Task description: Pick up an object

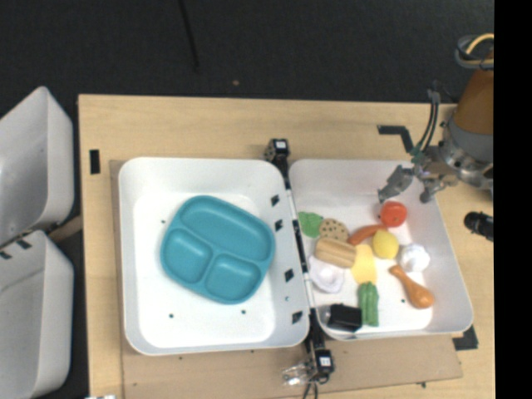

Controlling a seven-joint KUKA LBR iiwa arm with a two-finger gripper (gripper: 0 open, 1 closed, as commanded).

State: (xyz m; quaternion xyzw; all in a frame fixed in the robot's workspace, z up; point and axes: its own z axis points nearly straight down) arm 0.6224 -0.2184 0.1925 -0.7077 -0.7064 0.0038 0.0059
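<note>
My gripper hangs over the far right part of the right bin, its fingers spread open with nothing between them. Just in front of it lies a red tomato. Toy foods are heaped in this bin: a yellow lemon, an orange carrot, a bread piece, a cookie, a green piece, a white piece, an orange drumstick, a green pickle and a black block.
The left bin holds a blue divided plate. A ridge with black clips separates the two bins. The far left of the right bin's floor is bare white.
</note>
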